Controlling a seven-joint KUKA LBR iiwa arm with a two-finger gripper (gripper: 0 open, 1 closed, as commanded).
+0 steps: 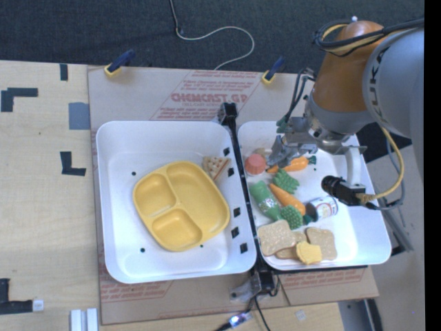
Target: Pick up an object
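Approach step, by my read. Grey two-finger gripper [284, 152] low over far part of right white bin [368, 243], at small orange toy carrot [295, 163]. Grip state: cannot tell. Next, you need confirmed closure on carrot before lift.

Bins [114, 185]: smooth white plastic, slight sheen. Divided tray [180, 204]: glossy yellow plastic. Underlay [200, 98]: matt brown cardboard, printed red. Worktop [41, 205]: matt pale wood. Arm casing [406, 74]: smooth grey, with glossy orange band [348, 57].
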